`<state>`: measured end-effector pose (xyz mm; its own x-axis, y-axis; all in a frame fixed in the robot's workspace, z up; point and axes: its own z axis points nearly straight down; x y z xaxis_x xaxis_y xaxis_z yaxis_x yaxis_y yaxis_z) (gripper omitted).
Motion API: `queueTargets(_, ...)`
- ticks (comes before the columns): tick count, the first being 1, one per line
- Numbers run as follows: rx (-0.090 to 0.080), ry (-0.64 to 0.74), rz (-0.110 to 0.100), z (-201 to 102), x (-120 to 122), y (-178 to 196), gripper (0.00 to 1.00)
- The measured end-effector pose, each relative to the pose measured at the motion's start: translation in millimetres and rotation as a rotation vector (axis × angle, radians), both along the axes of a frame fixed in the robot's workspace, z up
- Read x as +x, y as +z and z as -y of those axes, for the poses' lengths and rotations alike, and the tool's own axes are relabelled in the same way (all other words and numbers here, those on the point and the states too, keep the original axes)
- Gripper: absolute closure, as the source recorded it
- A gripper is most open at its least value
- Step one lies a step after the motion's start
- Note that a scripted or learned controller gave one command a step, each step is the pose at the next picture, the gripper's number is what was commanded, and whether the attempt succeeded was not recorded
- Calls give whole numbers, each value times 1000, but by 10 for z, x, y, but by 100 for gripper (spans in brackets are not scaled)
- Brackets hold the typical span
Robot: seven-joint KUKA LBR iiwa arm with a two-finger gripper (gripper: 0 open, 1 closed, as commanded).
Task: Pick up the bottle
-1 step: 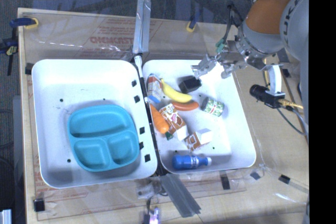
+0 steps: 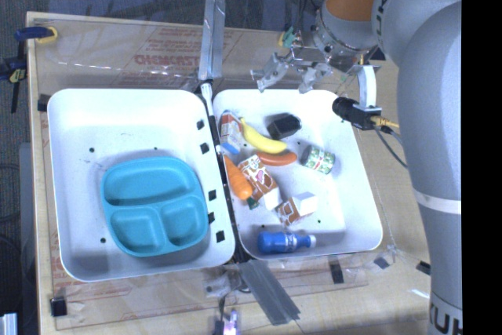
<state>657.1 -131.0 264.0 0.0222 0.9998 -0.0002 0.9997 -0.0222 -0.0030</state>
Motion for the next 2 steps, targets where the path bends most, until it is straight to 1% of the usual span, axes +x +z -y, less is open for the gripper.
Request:
queueTargets(1,1,70,-2,-238,-367,-225,0)
queueTargets(2,1,-35,2,-63,-22,-1609,0)
